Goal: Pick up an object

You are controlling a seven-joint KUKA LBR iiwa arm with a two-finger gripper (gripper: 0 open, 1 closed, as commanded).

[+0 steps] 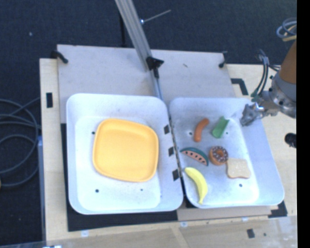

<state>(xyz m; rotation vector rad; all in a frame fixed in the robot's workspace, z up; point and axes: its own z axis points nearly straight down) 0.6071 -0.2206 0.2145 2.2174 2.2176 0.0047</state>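
Hovering at the right bin's [258, 154] far right rim, the gripper [249, 113] carries nothing; its spread I cannot tell. Judging by this, picking has not begun. Inside that bin lie smooth toy foods: green piece [220, 127] nearest, sausage [200, 129], watermelon slice [195, 155], doughnut [218, 155], toast [238, 168], curved banana [197, 183].

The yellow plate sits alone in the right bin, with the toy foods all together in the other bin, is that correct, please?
Not quite: the camera view shows the yellow plate alone in the left bin; the toy foods, such as the banana, are together in the right bin.
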